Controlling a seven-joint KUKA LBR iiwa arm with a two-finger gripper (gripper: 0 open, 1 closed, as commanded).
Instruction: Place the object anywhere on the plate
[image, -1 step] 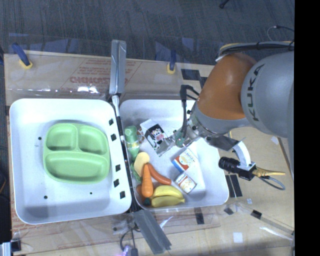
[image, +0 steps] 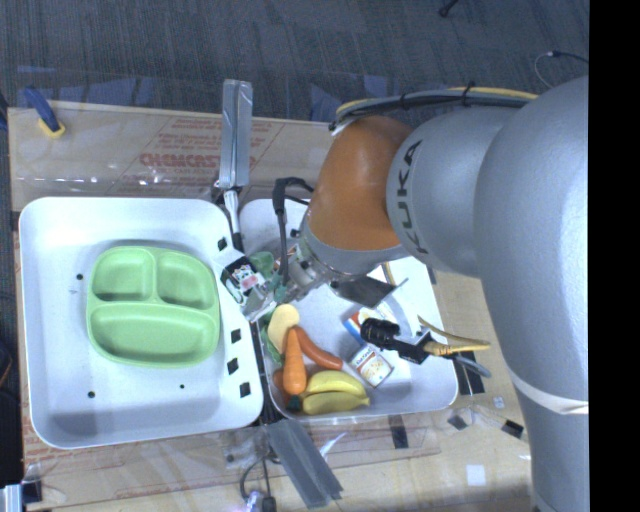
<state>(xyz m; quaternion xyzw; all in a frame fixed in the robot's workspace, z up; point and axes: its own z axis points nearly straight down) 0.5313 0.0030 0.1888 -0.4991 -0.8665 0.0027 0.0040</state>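
The green divided plate lies in the left white bin with nothing on it. My gripper is low at the left edge of the right bin, close to the wall between the two bins, and the arm's orange band and grey wrist cover the bin's upper part. Just below the gripper lies a pale yellow piece. An orange carrot, a red sausage-like piece and a yellow banana lie at the bin's front.
A small labelled jar and a blue-and-white item lie in the middle of the right bin. A grey metal post stands behind the gap between the bins. The arm's big grey body fills the right side.
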